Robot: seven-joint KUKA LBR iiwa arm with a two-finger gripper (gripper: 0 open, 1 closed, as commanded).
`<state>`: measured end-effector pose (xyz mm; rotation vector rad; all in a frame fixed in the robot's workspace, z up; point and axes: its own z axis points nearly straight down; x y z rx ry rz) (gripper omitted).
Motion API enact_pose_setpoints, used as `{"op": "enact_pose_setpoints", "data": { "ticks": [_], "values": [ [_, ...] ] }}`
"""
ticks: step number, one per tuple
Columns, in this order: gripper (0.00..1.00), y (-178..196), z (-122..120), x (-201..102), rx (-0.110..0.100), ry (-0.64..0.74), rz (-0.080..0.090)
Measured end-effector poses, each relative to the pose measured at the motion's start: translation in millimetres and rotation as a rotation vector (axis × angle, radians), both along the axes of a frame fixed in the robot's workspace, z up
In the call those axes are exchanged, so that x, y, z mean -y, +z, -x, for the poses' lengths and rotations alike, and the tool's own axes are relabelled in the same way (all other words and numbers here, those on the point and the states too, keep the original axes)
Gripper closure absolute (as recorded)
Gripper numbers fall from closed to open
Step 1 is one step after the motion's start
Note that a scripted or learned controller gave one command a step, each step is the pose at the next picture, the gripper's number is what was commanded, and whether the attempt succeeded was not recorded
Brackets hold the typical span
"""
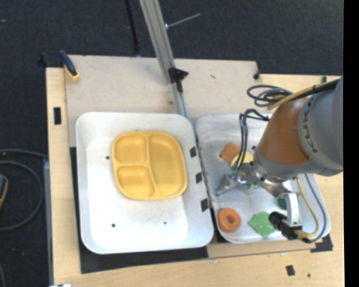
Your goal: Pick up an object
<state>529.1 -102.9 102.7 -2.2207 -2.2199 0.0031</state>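
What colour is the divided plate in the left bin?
Yellow; the divided plate shows in the camera view.

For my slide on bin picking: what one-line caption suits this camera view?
Arm's tool low in the right bin near an orange ring and green piece; yellow divided plate in left bin.

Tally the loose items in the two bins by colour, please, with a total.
Yellow: 1, the divided plate in the left bin.
Orange: 2, a ring and a block in the right bin.
Green: 1, a piece.
Total: 4 visible.
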Motion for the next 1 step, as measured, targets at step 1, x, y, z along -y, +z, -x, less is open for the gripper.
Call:
{"op": "enact_pose_setpoints", "data": {
  "ticks": [1],
  "values": [
    [1.0, 13.7, -1.4, 1.2, 0.006, -0.006, 0.001]
  ]
}}
